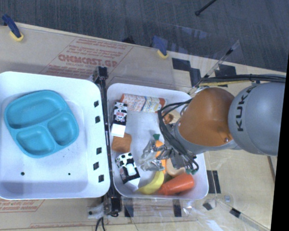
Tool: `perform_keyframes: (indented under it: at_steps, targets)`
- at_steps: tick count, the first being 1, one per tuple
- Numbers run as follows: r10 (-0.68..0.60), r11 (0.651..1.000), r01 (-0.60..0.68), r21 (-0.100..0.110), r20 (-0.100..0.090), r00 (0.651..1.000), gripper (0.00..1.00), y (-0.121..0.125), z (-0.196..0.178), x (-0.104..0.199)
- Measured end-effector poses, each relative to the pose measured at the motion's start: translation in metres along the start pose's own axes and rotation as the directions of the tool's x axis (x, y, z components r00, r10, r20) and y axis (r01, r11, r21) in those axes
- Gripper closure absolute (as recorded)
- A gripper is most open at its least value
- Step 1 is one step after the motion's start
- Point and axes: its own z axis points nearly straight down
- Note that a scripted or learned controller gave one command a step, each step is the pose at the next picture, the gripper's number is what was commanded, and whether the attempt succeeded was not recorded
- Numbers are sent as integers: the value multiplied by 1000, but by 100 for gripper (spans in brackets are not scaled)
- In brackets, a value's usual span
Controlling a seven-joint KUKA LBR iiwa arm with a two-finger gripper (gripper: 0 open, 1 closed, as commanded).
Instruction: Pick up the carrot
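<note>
arm (226, 121): grey with that orange band, comes in from the right and hangs over the right bin
gripper (156, 157): down low in the right bin, metal bits glinting, honestly can't tell how it's set from this angle
carrot (178, 183): orange-red, lying in the near right corner of the right bin, just beside the gripper, looks like it's sitting on the bin floor
banana (152, 184): yellow, right up against the carrot's left end, along the near wall
right bin (126, 190): white, pretty cluttered
cow toys (127, 167): a black and white one near the banana, another up by the far left
packet (140, 103): orange and white, along the far wall
left bin (34, 185): white, holds a blue tray
tray (40, 122): three compartments, sits at a tilt toward the far left
tabletop (64, 52): cardboard with red print under both bins
</note>
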Motion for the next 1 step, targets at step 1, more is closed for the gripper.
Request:
perform_keyframes:
  at_steps: [1]
  targets:
    - [1, 1000, -1, -1, 9, 1000, 100, 96, -93, -5]
